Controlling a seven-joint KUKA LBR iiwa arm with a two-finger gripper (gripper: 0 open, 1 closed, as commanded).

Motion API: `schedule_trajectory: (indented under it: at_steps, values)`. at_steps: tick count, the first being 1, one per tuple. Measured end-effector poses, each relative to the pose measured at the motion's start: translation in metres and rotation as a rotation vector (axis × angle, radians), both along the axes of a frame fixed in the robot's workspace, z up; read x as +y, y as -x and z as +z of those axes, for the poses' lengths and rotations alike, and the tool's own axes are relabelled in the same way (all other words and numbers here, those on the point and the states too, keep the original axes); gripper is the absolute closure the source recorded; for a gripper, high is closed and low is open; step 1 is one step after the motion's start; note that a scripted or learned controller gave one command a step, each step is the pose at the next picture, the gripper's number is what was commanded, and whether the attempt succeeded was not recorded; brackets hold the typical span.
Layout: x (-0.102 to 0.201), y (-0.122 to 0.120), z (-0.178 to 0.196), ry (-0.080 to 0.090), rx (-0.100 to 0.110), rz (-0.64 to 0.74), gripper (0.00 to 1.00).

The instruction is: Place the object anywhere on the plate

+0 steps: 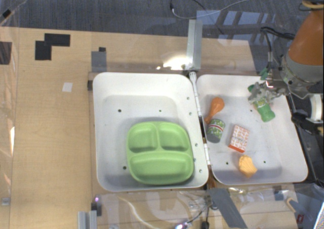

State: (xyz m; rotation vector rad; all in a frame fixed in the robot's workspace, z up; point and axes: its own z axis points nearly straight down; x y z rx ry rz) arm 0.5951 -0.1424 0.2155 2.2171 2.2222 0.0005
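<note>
End effector (261,96): positioned over green object (266,112) in right bin (283,170); grip state undeterminable | green plate (160,153): seated in left bin (109,122)

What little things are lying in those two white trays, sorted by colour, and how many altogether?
Green: 3, divided plastic plate, small can, bottle-shaped toy by the gripper
Orange: 1, drumstick-shaped toy
Yellow-orange: 1, lumpy toy
Red and white: 1, small box
Total: 6
</note>
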Motion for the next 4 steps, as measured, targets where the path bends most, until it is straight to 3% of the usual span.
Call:
schedule_trajectory:
  at_steps: [1,2,3,4]
  values:
    - [0.095,0.019,-0.033,-0.002,0.002,0.045,1.00]
    - [0.182,0.060,-0.033,-0.002,0.003,0.213,1.00]
    - [0.251,0.060,-0.032,-0.002,0.000,0.495,1.00]
    - [0.251,0.060,-0.032,-0.002,0.001,0.494,0.00]
